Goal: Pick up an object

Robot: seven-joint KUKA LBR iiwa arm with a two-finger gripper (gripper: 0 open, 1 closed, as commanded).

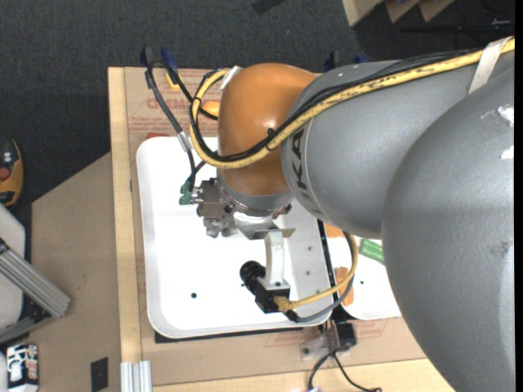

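A: Camera view: the grey arm [392, 137] and its orange band [253, 129] cover most of the left bin [163, 300]. Cables [176, 109] loop around the wrist.

B: And the gripper [214, 211]? Can't tell open or closed. A green object [372, 250] peeks out to the right, well apart.
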